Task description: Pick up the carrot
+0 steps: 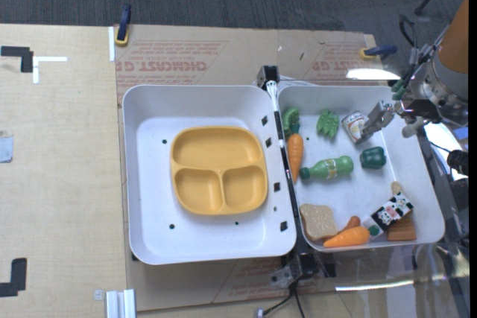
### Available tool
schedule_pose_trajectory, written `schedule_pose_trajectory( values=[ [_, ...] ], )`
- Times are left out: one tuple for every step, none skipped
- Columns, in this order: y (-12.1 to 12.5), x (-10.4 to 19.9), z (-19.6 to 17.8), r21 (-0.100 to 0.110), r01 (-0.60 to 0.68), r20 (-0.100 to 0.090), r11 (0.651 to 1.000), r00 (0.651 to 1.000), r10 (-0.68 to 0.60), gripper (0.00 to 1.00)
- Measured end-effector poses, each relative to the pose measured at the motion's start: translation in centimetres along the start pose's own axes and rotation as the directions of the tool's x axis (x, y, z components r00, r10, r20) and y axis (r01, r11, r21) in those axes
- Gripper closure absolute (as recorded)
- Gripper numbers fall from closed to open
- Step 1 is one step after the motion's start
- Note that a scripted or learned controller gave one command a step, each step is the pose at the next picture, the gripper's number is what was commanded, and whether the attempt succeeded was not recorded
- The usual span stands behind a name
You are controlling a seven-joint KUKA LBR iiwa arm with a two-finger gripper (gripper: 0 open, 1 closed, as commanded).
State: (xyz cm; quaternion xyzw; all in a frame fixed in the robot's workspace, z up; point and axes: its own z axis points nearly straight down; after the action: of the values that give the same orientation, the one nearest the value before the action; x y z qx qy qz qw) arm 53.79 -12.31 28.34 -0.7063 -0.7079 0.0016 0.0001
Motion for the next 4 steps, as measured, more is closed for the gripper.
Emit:
schedule_pose_trajectory(
  values=[
    [0.5,5.1,-5.3,-0.003,0.063,0.001,0.998,0.998,-0.063,0.00],
    [2.3,6.6,-4.6,0.002,-0.408,0.002,0.913,0.913,0.408,0.00],
    [4.5,10.3,-11.8,0.002,-0.548,0.002,0.837,0.837,0.548,0.00],
    [4.6,10.3,-12.5,0.003,-0.540,0.008,0.842,0.842,0.540,1.00]
  ],
)
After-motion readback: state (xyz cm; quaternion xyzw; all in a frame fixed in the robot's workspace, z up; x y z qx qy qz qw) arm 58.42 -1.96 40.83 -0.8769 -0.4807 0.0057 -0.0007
